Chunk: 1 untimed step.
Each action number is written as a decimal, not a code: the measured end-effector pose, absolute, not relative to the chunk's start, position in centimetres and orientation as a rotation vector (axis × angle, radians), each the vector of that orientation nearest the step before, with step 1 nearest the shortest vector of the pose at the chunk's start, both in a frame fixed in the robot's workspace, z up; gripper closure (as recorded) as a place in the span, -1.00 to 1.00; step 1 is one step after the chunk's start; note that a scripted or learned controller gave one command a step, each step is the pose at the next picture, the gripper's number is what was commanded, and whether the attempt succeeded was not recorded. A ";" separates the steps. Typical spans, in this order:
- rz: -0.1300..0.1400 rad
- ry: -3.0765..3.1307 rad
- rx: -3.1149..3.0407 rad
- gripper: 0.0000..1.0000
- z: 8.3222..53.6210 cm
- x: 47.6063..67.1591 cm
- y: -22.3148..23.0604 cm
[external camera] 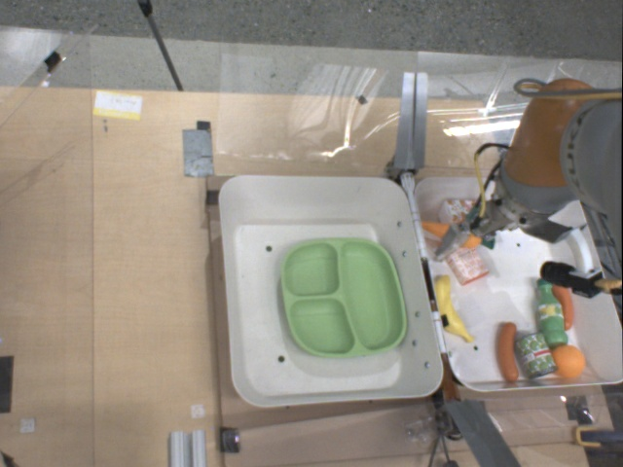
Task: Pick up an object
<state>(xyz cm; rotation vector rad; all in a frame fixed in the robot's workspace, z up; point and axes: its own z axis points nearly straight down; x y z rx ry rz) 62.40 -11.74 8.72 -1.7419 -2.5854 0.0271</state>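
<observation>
Table (107, 261): a light wooden surface is seen across the left of the view, bearing a yellow label (118, 104) near its far edge and a grey block (198, 151) just beyond the left bin.
Left bin (243, 222): shallow and white, it is occupied by a green divided plate (343, 298) with three compartments, laid flat near the middle.
Right bin (487, 368): white, set just beside the left bin, it is partly covered by the arm.
Banana (448, 309): a yellow banana is laid along the right bin's left wall.
Packet (468, 267): a small red-and-white packet is placed just below the gripper.
Sausage (506, 350): a red sausage-shaped piece lies near the front wall — just beside a green can (533, 355).
Bottle (550, 311): a green bottle is laid beside the can, with an orange fruit (569, 361) close by at the front right.
Gripper (465, 238): it is lowered into the far left part of the right bin, next to a small orange piece (438, 229) — whether it is open or closed cannot be told.
Arm (560, 149): grey with an orange band, it is seen reaching in from the right.
</observation>
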 end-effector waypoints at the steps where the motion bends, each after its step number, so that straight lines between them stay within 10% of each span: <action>1: 0.025 -2.596 -1.737 1.00 9.9 62.6 -11.7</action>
